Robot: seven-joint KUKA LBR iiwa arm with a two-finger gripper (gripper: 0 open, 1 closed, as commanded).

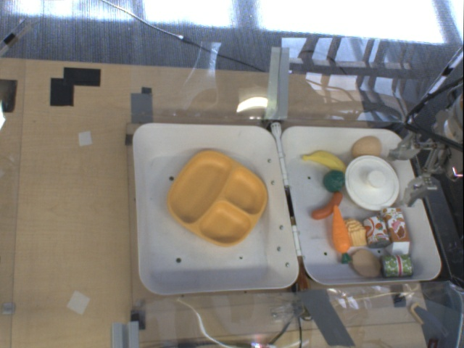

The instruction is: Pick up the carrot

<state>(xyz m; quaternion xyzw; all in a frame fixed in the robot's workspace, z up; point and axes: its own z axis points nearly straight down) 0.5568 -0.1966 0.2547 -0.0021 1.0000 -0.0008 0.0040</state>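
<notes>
Carrot lying lengthwise in right bin, tip toward the near edge, just beside a small orange-red piece and a green ball. Round white dish close by on the right, banana beyond. Yellow divided plate in left bin. Hand at the right bin's far-right rim, well apart from carrot; finger spread impossible to tell.

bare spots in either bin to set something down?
Left bin: bare floor all around the yellow divided plate, widest along its near edge. Right bin: crowded; carrot, banana, white lid, cans packed close. Small gap left of the carrot.
</notes>
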